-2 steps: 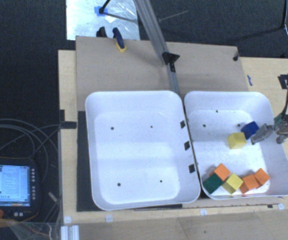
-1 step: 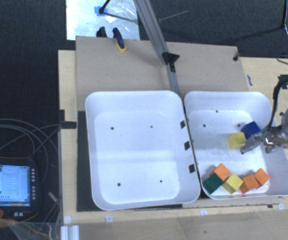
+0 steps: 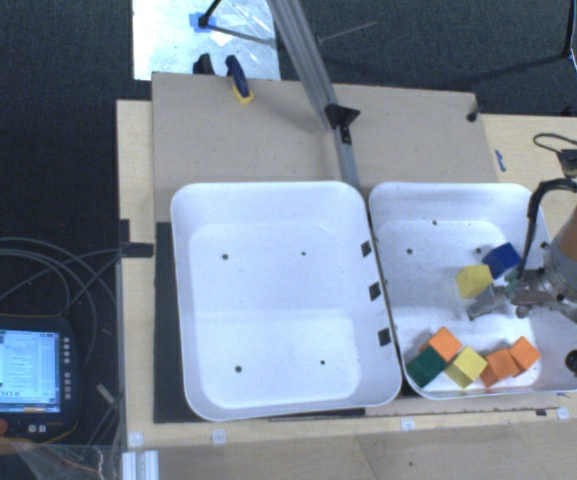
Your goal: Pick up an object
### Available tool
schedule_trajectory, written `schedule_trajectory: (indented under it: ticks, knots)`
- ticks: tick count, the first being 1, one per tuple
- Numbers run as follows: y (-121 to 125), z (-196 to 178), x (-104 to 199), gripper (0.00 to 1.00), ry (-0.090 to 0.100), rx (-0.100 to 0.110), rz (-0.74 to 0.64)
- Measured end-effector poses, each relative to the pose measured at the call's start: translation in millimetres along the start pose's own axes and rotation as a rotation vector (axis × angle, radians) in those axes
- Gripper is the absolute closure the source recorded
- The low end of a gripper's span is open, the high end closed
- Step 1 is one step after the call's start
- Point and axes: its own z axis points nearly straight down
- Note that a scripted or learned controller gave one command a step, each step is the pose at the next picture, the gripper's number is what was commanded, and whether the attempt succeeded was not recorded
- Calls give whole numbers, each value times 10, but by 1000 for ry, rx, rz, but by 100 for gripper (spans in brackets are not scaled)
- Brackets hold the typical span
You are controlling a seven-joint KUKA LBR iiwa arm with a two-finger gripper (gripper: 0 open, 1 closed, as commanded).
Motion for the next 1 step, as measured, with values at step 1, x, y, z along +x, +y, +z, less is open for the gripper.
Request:
schedule_trajectory:
  ticks: [1]
  knots:
    - [18,-141,-12,100,-3,-8,-1]
